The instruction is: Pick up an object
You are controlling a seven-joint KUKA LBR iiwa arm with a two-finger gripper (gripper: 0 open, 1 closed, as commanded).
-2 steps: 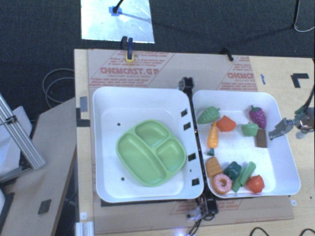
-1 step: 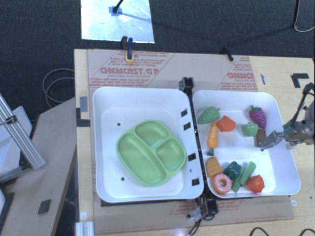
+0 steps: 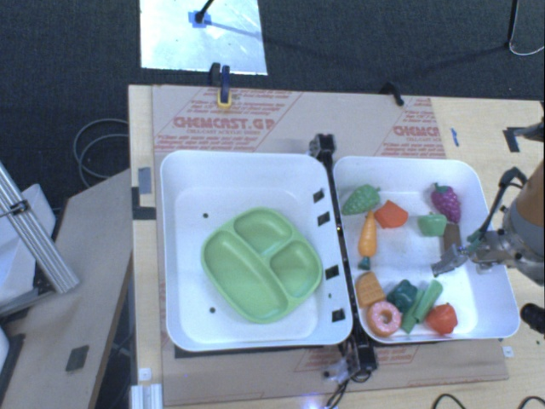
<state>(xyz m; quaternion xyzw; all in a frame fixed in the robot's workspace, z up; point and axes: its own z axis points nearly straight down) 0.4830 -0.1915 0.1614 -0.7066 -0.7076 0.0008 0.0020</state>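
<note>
Right now my gripper (image 3: 449, 254) hangs low over the right bin (image 3: 490, 196), its two dark fingers splayed apart with nothing between them, so I judge this the approach, before any grasp. Nearest me lie a small green piece (image 3: 432, 224) and the purple grapes (image 3: 445, 201); further off are the carrot (image 3: 368, 234), the doughnut (image 3: 384, 318) and a red tomato-like piece (image 3: 441, 318). Next I would settle over one piece, drop, then close. The green divided plate (image 3: 261, 264) sits in the left bin (image 3: 183, 228).

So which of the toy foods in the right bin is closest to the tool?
The small light green piece, just below the purple grapes. It lies right above the tool, while the carrot, donut and the rest lie farther off.
</note>
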